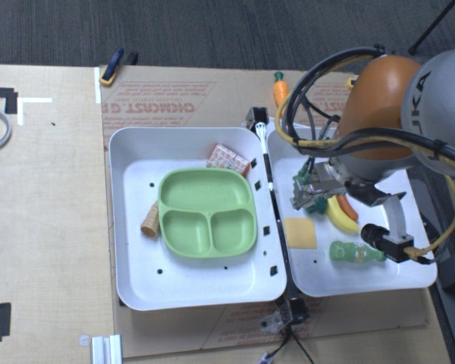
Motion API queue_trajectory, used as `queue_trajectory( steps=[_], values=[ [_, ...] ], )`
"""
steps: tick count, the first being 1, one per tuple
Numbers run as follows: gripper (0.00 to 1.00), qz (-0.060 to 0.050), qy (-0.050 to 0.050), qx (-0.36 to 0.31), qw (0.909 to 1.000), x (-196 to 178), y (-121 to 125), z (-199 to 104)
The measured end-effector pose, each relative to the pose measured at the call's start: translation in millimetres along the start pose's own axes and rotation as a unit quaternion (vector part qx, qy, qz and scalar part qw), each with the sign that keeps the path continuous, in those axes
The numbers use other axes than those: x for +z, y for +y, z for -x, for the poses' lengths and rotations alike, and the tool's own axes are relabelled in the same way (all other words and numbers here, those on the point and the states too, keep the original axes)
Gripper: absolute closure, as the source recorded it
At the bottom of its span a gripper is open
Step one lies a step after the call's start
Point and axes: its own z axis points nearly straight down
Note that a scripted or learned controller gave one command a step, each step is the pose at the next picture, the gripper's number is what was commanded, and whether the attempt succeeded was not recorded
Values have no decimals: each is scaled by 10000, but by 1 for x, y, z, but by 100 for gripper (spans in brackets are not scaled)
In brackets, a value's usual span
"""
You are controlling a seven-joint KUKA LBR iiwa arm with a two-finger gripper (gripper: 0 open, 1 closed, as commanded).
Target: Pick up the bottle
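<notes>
Two white bins sit side by side; the right bin (417, 279) holds the green bottle (356, 252), lying on its side near the front edge, beside a yellow block (300, 233) and a banana (340, 214). Above them hangs the gripper (309, 196), its grasp impossible to judge. Left bin (129, 279) carries a green divided tray (207, 212).

bottle (356, 252): green | divided plate (208, 211): light green | bins (129, 226): white | banana (340, 214): yellow | sponge (300, 233): pale yellow | arm (383, 112): grey, orange band
</notes>
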Motion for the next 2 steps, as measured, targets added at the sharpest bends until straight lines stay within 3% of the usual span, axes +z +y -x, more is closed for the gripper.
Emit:
queue_trajectory(
  steps=[1,2],
  values=[
    [100,-11,3,875,9962,-27,-41,-39],
    [100,-13,0,1938,9810,-7,-31,-93]
  ],
)
